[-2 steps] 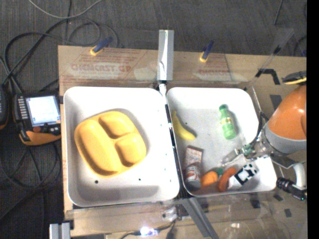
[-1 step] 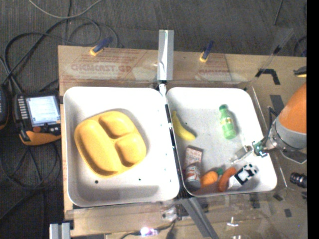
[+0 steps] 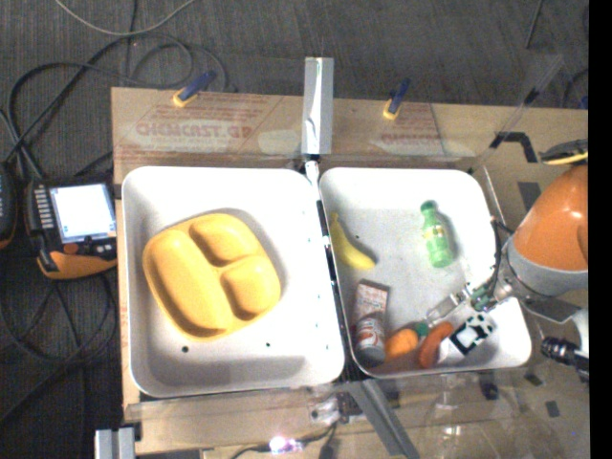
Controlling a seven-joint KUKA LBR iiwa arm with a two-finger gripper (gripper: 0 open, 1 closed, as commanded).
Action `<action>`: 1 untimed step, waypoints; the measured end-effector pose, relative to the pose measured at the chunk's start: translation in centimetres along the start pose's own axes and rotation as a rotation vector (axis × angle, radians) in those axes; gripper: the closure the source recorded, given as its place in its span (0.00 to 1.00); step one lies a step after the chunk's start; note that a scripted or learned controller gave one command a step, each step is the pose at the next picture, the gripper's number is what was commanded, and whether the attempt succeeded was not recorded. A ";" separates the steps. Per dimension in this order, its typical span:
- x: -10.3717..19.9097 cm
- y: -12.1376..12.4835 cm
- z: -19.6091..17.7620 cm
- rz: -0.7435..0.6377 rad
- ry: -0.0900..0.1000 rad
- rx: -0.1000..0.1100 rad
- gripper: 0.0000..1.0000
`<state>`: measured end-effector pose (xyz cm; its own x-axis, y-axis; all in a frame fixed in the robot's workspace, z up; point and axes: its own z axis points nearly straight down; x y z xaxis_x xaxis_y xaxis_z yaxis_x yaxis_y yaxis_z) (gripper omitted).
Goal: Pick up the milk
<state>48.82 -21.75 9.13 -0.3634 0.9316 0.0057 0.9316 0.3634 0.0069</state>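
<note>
At the near right corner of the right bin [image 3: 478, 185]: the tool [image 3: 453, 314], low over a huddle of small things. Cannot tell how wide open it is, nor make out anything caught in it. Right under its tip, touching or nearly so: a red piece [image 3: 435, 344] and an orange, carrot-like one [image 3: 406, 339]. Farther out past the tip, beyond those two: the milk [image 3: 371, 299], taken to be the small brownish carton lying flat, with a can [image 3: 368, 333] just beside it. Well apart from the tool, toward the far wall: a green bottle [image 3: 437, 234]. Past the milk, by the dividing wall: a banana [image 3: 349, 249].

Probably the greatest danger: closing on the wrong thing, with the red and orange pieces nearer the tool than the milk. Could also shove those two into the can and carton on the way across, turning the milk or wedging it against the wall. Lying flat, likely little edge to pinch, so a slip or a mere press downward seems possible. Crowded by the can, scant room for a clean descent; might take both, or neither. Best to rise clear first, then come down squarely over the carton.
</note>
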 end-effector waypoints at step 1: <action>-0.3 0.3 -1.1 0.001 -0.010 -0.008 1.00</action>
<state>49.16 -21.91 10.19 -0.3627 0.9319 -0.0046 0.9318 0.3628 0.0154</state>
